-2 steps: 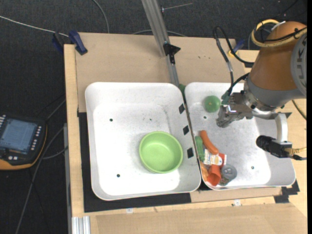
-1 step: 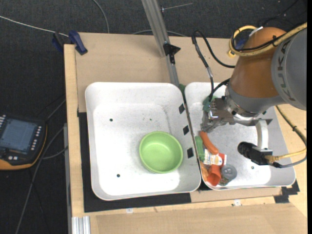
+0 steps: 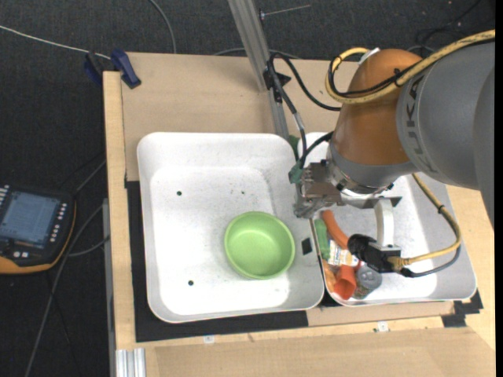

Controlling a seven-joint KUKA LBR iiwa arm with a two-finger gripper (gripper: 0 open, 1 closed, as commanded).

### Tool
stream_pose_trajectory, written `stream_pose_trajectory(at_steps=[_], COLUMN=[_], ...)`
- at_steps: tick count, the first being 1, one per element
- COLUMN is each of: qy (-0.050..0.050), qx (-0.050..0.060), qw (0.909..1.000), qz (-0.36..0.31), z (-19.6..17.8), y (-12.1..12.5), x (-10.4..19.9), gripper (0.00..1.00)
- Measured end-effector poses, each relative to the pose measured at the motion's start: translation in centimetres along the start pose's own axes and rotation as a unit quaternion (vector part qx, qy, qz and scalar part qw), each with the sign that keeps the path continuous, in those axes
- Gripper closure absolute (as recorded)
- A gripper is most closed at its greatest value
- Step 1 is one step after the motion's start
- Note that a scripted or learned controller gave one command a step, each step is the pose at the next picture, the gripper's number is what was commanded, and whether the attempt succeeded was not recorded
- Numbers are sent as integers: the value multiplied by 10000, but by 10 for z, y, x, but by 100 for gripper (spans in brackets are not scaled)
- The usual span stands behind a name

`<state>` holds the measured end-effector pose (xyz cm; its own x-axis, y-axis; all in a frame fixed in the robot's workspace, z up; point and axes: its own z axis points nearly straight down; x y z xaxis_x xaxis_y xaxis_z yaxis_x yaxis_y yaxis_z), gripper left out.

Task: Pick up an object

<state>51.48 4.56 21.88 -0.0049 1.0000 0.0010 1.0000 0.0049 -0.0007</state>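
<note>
1. The gripper (image 3: 308, 207) hangs low over the wall where the two bins meet; whether it is clenched or released I cannot tell.
2. Just beside it, in the right bin's (image 3: 464, 283) near left corner, lies an orange stick (image 3: 334, 228), its long axis slanting from upper left to lower right.
3. Orange clutter (image 3: 341, 284) is heaped at its lower end.
4. A green bowl (image 3: 259, 244) sits upright in the left bin (image 3: 146, 157), near the shared wall.

Smooth green plastic bowl (image 3: 259, 245) (slightly glossy) sits in matt white left bin (image 3: 157, 163) on bare wood bench (image 3: 196, 93).
</note>
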Motion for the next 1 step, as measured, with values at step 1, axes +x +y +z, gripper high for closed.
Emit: stream_pose_trajectory(at_steps=[1], qy=[-1], qx=[-7], qw=[10000], qz=[5], z=[-3], y=[-8], x=[47], gripper=[100])
